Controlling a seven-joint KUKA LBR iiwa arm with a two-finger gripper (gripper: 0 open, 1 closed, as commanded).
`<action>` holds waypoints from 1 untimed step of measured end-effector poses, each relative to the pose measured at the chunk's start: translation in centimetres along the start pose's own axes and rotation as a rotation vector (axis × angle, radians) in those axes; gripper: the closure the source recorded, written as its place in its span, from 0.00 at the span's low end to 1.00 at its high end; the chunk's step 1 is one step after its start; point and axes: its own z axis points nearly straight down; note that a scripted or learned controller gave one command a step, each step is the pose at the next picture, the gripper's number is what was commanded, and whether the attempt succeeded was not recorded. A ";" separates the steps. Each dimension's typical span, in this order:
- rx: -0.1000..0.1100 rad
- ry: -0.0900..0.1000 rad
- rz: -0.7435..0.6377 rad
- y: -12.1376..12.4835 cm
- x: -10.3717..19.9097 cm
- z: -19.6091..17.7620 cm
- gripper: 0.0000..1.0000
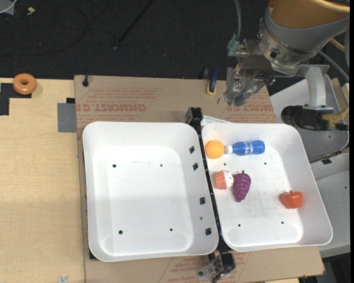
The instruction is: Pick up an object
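Contents, right bin (pixel 310 175):
- Orange ball (pixel 214 149), near the back left corner, touching the cap end of the bottle.
- Blue bottle (pixel 246 148), lying on its side, just right of the ball.
- Purple grapes (pixel 241 186), mid-bin, touching a small orange-and-white piece (pixel 222 180) on their left; what that piece is I cannot tell.
- Red fruit (pixel 291 200), alone toward the right wall, well apart from the others.

Any of these five could serve as the object to pick. All lie flat on the bin floor; none is lifted.

Left bin (pixel 100 158): white floor with a few dark dots.

My tool (pixel 241 93): above the table behind the right bin's back rim, high and outside the bin, nearest the ball and bottle. Nothing hangs from it. Whether its fingers are apart or together I cannot tell; they blur into the cardboard (pixel 135 102) beneath.

Outlying: an orange ring (pixel 25 84) on the table at far left, well away from both bins.

Progress, as I judge it: no grasp made. Choosing a target, moving over the bin, descending, closing and lifting are all left. The red fruit, standing clear, looks the easiest; the touching pairs risk a nudge.
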 end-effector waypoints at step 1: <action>-0.002 0.000 0.000 -1.1 0.5 -6.7 1.00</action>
